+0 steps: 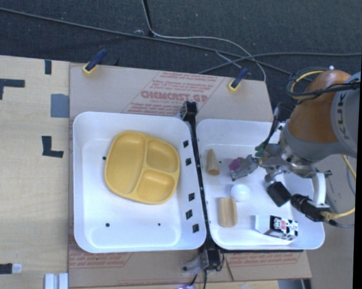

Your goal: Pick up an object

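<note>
Two white bins [84, 166]; a yellow divided plate [142, 167] in the left one; in the right, a white ball [240, 192], two tan wooden pegs [226, 212], a purple-grey toy [242, 167], a white card with black and red marks [277, 226]

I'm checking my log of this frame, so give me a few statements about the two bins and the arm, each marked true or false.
1. The yellow divided plate lies in the left bin. True.
2. The white ball sits in the left bin. False: it is in the right bin.
3. The hand is over the right bin. True.
4. The two wooden cylinders touch each other. False: the upper cylinder and the lower cylinder lie apart.
5. The arm enters from the left. False: from the right.
</note>
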